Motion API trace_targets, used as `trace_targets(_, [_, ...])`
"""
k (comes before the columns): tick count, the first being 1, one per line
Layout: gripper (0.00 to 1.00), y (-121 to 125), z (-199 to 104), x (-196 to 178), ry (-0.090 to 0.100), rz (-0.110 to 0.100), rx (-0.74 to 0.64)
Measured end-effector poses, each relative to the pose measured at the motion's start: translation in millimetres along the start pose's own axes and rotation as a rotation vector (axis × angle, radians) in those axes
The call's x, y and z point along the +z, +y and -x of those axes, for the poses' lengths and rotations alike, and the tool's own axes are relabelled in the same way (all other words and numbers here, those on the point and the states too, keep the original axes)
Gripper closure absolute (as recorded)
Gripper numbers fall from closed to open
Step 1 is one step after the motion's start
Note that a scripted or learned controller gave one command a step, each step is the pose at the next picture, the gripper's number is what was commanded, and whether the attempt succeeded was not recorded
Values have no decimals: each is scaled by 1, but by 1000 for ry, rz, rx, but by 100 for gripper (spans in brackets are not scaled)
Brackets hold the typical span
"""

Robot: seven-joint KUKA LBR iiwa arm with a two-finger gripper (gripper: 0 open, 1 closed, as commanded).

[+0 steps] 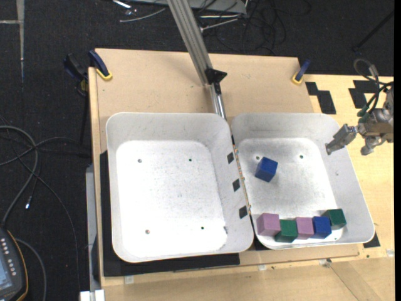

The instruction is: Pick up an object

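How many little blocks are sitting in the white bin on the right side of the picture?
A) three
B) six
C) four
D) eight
B: the right bin holds a lone blue block near its middle, plus a row of five along its near edge: a purple block, a green block, a second purple block, a second blue block and a second green block.

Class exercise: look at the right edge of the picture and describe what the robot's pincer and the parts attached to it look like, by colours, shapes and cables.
The pincer is grey metal, with a slim angular finger pointing towards the right-hand bin. Its body is a small blocky grey assembly. Thin dark cables loop above it at the frame edge. No markings are legible.
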State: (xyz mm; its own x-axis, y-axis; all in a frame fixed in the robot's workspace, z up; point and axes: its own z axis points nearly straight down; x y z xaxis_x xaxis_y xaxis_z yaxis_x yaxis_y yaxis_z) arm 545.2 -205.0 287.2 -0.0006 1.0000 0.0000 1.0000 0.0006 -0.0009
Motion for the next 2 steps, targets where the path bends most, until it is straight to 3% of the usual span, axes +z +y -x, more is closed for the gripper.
trace_targets(1, [0, 19, -63, 81, 4, -6, -8])
trace_targets(2, [0, 9, -4, 72, -4, 2, 6])
